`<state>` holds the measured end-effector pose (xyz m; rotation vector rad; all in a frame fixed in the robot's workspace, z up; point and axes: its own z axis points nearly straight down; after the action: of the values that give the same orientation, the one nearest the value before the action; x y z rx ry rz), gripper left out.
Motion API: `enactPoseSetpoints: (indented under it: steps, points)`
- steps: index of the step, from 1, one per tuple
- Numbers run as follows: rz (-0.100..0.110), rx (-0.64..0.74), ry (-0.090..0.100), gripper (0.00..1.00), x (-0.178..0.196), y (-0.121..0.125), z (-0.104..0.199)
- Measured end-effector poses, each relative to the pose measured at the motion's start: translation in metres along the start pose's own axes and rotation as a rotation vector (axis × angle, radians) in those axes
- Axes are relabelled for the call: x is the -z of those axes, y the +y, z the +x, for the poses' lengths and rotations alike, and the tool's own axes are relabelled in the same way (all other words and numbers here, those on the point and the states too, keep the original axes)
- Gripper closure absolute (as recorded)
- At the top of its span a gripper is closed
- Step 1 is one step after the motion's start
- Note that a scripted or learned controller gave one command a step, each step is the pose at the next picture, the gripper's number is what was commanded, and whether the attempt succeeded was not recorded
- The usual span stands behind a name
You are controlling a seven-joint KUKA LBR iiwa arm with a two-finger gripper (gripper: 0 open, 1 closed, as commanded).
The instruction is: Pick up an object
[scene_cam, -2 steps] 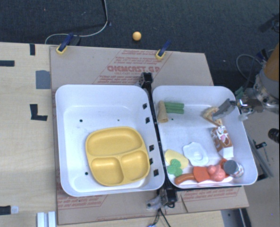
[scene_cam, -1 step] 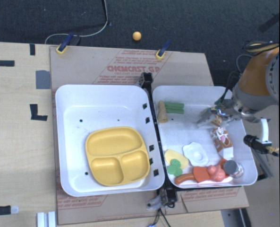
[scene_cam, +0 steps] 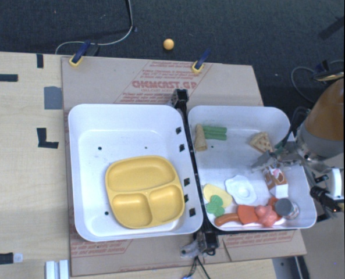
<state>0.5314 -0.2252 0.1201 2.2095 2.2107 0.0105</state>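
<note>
Objects in the right bin [scene_cam: 242,114] lie ungrasped; I read the gripper [scene_cam: 269,158] as low among them, jaw state indeterminate, pickup pending.

Arm [scene_cam: 326,121]: grey housing w/ orange band above wrist. Gripper [scene_cam: 269,157]: dark metal assy, thin grey fingers, black cables alongside.

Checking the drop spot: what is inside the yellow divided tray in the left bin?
The yellow tray lies flat in the left bin. All three of its compartments show bare yellow plastic with nothing in them. What lies beneath the tray is covered.
</note>
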Motion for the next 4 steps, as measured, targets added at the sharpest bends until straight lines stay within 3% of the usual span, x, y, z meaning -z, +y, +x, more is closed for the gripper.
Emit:
enactPoseSetpoints:
  steps: [1,2,3,4]
  points:
    - [-0.022,0.0,-0.01,0.0,-0.012,-0.01,0.033]
    - [0.016,0.0,0.005,0.0,-0.031,0.027,0.024]
    - [0.011,0.003,0.004,0.0,-0.036,0.098,0.002]
    - [0.019,-0.005,0.006,0.0,-0.032,-0.023,0.0]
